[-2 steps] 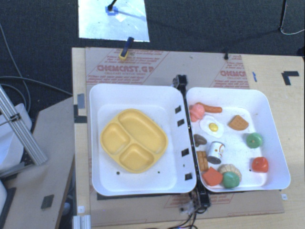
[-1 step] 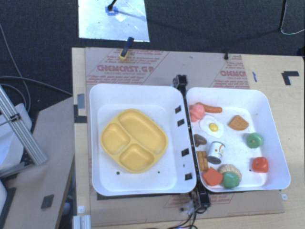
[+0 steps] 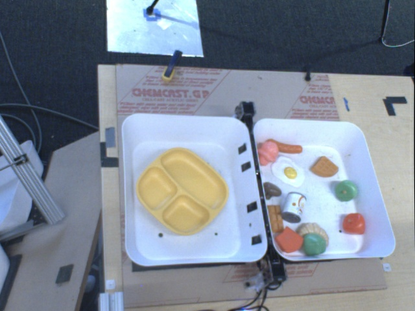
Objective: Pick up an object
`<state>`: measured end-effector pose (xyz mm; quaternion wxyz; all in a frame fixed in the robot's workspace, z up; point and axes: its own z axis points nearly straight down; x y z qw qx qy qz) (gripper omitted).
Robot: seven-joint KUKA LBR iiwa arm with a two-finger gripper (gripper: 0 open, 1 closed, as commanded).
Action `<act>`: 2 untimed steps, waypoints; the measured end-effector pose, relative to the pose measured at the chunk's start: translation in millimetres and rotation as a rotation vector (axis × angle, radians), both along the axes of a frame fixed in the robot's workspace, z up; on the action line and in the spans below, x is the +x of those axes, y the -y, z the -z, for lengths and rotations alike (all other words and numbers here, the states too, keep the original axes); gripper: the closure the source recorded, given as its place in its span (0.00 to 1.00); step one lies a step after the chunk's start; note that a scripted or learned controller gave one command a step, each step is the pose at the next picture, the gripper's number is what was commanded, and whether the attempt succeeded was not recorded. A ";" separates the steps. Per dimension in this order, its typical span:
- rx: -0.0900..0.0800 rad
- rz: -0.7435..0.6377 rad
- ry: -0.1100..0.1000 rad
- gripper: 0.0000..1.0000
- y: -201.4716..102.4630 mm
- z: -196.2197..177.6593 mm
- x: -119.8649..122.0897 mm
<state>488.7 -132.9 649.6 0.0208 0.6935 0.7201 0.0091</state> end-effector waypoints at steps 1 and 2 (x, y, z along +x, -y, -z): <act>-0.002 -0.001 0.004 1.00 0.5 -11.4 0.0; -0.003 -0.002 0.007 1.00 0.9 -22.8 0.0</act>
